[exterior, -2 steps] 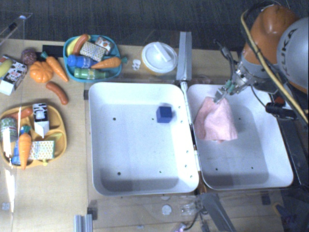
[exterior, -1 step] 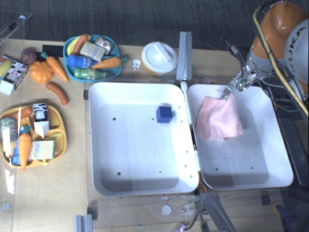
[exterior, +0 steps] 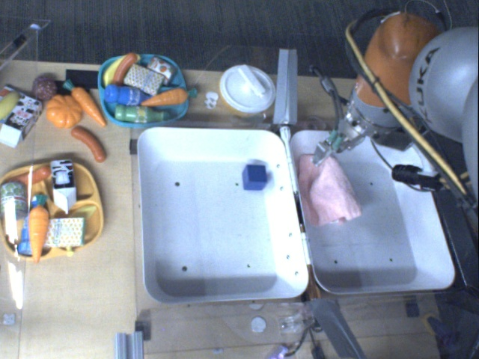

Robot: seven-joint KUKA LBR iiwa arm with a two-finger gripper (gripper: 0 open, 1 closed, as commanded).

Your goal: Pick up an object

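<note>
Camera view: my gripper (exterior: 327,151) is clenched on the pink cloth (exterior: 329,193), right bin (exterior: 419,275), mid frame. Cloth hangs from one corner, prob bc it's limp.

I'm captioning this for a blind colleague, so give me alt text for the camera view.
A grey robot arm's pincer meets the top edge of a pink cloth in the right white bin. A blue cube sits in the left bin; toy food lies at left.

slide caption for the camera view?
KUKA arm's hand at the top edge of a pink cloth in the right bin; blue cube in left bin.
</note>
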